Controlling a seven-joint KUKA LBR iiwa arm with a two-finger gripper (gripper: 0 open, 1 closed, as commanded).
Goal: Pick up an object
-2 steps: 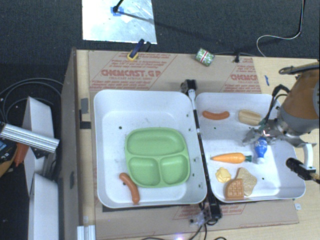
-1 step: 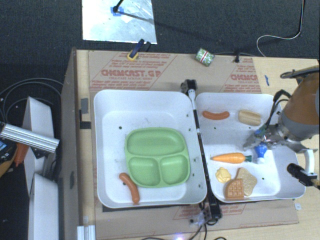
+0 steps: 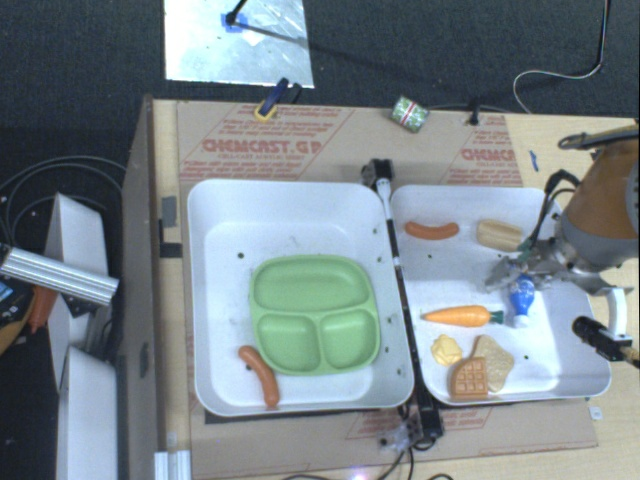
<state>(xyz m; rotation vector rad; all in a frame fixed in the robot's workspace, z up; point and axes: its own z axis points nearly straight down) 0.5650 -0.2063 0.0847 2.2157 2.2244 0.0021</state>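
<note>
Bottle (image 3: 522, 301), small, blue with a white cap end, lies in the right bin (image 3: 570, 380) directly under the gripper (image 3: 515, 271), just right of the carrot's green tip. Whether the gripper is open, closed or holding the bottle cannot be told; the arm masks it.

Right bin, white, shallow, smooth plastic: a red-orange sausage (image 3: 432, 231) near the far wall, a tan bread roll (image 3: 498, 234) beside it, an orange carrot (image 3: 460, 316) at centre, a yellow lump (image 3: 446, 349), a brown gridded waffle (image 3: 467, 379) and a pale toast slice (image 3: 495, 360) overlapping it near the front wall.

Left bin (image 3: 225, 228), same make: a green three-compartment tray (image 3: 314, 313) at centre, with a second sausage (image 3: 261, 374) lying on the bin floor just off its front-left corner.
</note>
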